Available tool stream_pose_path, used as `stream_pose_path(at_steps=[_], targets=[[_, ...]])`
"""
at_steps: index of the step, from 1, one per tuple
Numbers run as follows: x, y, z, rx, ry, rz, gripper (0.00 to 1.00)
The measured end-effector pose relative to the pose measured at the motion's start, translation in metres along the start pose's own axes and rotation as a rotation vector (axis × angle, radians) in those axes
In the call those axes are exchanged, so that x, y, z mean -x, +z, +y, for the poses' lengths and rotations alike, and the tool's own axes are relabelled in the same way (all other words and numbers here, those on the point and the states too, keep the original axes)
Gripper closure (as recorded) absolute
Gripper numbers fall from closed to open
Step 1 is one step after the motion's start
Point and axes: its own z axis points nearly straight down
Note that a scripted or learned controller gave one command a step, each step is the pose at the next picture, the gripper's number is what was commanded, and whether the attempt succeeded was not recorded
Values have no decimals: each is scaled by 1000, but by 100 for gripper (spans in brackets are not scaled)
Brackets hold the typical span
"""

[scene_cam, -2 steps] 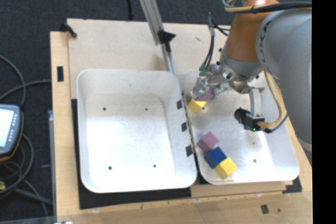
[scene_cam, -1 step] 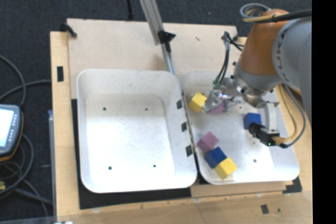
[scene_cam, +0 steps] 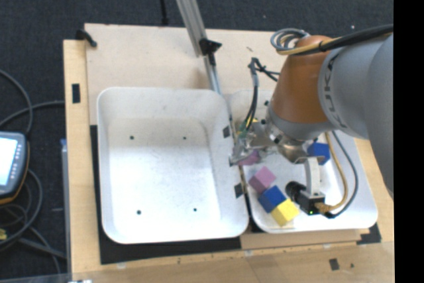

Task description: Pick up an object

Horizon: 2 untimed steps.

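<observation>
My gripper (scene_cam: pixel 244 150) hangs low over the left edge of the right bin (scene_cam: pixel 361 209), under the orange wrist band. A small pink-purple piece (scene_cam: pixel 251 158) sits right at the gripper's tip; whether it is gripped is hidden. Just below it lies a lilac block (scene_cam: pixel 263 177), then a blue cube (scene_cam: pixel 271 197) and a yellow cube (scene_cam: pixel 286 212) in a row toward the bin's front. Another blue block (scene_cam: pixel 319 151) peeks out from under the arm.
The left bin (scene_cam: pixel 165 162) lies beside the gripper, its right wall close to it. A slanted aluminium post (scene_cam: pixel 189 6) rises behind the bins. Cables (scene_cam: pixel 341 189) loop from the wrist over the right bin. A handheld pendant (scene_cam: pixel 10 166) sits at far left.
</observation>
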Motion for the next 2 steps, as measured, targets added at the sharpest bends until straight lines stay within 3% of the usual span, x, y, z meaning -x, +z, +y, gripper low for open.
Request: stream_pose_path(at_steps=[1,2], targets=[[-77,0,17,3,-3,0,100],[-70,0,-34,-1,9,-3,100]])
